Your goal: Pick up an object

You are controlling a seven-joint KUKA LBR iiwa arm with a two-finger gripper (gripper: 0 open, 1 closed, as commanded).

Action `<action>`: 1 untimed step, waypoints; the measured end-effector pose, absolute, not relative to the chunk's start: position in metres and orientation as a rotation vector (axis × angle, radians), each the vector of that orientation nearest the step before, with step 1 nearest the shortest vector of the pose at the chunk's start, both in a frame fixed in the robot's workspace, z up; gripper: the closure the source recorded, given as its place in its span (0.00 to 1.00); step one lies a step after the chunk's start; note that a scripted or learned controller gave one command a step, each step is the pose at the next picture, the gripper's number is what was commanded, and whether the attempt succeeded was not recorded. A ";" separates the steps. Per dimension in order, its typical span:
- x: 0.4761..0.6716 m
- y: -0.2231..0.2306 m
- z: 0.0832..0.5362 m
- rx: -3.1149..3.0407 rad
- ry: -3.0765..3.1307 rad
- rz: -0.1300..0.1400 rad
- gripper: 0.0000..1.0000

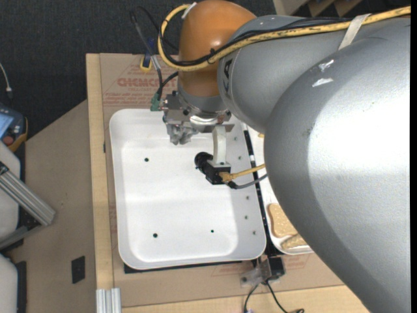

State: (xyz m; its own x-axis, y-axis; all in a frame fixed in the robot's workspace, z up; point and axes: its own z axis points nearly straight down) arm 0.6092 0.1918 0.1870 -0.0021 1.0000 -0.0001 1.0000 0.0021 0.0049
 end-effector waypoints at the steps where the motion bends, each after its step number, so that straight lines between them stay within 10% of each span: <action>1: 0.607 0.192 0.200 2.217 2.222 0.005 1.00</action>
